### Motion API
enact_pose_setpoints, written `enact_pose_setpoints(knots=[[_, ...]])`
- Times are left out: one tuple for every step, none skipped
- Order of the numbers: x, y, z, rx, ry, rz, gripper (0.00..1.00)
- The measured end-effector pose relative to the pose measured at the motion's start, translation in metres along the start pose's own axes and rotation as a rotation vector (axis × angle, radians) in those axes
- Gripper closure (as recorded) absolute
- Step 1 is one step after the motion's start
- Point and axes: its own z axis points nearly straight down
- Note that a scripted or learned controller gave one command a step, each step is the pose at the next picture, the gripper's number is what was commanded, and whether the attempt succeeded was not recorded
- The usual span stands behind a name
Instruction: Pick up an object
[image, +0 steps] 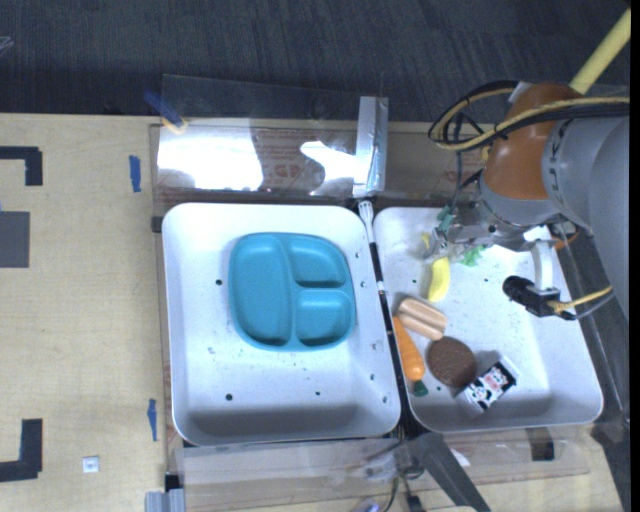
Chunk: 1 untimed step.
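Hovering gripper (455, 232) | grip state unclear | right bin (575, 395) far edge | banana (438, 279) beside

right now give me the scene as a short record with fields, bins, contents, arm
left bin: blue divided plate
right bin: yellow banana, hot dog, carrot, brown cookie, black and white carton
arm: reaches in from the right, over the right bin's far end
end effector: low by the banana, nothing seen held
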Motion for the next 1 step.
enact_pose_setpoints(knots=[[0.0761, 0.0306, -0.1128, 0.015, 0.013, -0.073, 1.00]])
